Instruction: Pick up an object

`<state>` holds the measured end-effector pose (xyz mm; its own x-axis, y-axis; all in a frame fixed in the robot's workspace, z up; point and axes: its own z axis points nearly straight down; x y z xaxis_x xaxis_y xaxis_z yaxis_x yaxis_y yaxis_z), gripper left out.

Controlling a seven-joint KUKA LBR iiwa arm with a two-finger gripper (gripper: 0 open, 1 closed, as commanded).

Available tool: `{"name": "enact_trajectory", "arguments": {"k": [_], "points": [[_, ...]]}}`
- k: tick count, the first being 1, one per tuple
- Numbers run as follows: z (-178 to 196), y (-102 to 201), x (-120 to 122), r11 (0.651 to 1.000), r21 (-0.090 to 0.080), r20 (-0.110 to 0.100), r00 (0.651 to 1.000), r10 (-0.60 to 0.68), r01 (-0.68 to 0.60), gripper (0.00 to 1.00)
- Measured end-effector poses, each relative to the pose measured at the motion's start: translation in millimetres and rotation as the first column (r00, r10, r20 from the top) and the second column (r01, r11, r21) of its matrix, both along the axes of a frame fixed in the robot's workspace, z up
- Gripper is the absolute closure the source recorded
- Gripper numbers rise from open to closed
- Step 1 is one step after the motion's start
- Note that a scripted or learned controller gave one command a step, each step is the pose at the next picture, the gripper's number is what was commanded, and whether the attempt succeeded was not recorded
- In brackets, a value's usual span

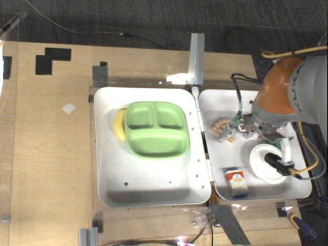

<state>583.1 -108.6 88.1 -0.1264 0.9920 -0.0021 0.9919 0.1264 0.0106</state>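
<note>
Now we log the gripper [240,127] low in the right bin [302,188], finger state unreadable — nearest target, a small tan object [222,126], lies just beside it at nine o'clock — the small box [237,182] sits farther, toward six.

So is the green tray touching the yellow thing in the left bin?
Touching: the camera view shows the green tray overlapping the yellow thing at its left edge, no gap between them.

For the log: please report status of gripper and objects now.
Gripper low in right bin. Beige object beside it, hold unconfirmed. Small box near front wall.
</note>
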Motion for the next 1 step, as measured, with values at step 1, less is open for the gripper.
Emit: {"name": "enact_trajectory", "arguments": {"k": [1], "points": [[-1.1, 19.1, 50.2, 0.996, 0.0, -0.004, 0.996, 0.09, -0.09, 0.0]]}}
